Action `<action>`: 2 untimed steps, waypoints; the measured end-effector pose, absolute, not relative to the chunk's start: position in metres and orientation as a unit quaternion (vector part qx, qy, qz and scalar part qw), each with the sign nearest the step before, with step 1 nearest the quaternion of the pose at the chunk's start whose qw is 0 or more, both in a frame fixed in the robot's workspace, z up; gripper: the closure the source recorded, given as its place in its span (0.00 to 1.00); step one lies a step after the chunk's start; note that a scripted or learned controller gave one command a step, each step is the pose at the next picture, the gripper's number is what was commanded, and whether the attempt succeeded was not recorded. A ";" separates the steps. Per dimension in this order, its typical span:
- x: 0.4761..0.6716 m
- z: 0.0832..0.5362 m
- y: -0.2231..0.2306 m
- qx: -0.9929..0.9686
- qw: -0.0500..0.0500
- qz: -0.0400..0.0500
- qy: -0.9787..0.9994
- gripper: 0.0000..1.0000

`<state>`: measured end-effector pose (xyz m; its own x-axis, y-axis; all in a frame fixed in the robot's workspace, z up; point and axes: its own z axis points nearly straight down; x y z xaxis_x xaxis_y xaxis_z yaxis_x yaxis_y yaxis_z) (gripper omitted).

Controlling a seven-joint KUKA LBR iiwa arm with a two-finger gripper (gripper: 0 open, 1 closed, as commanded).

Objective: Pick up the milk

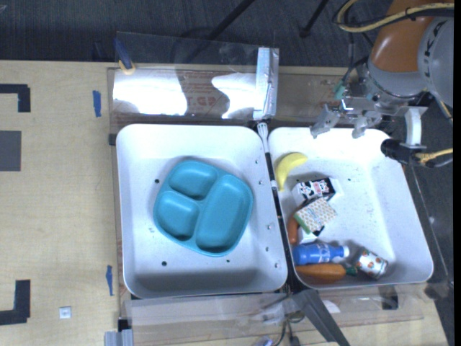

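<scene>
The left bin [137, 193] holds a blue tray [203, 205]. The right bin [396, 207] holds the milk [315, 189] near its left wall, beside a banana [289, 166], bottle [320, 253] and can [371, 264]. The gripper [344, 125] hangs spread, grasping nothing, over the far rim.

**Wooden bench against a dark floor**

A pale wooden bench top [50, 193] is seen across the left and middle of the view. Black square and angled markings [16, 98] are laid on its left part, and short strips of blue tape [96, 104] are stuck near the bins. Beyond the bench, along the top of the view, a dark grey textured floor [144, 6] is shown, crossed by thin black rods [245, 6]. A clear upright panel [189, 78] with a metal edge is fixed behind the left bin, and bright glare from overhead light is caught on it.
</scene>
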<state>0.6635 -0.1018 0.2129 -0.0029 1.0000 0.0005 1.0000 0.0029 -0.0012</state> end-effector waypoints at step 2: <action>0.667 0.245 -0.054 -0.612 -0.002 -0.001 -0.791 1.00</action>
<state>0.6673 -0.0542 0.2445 -0.2508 0.9680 -0.0021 0.9680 0.2508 0.0049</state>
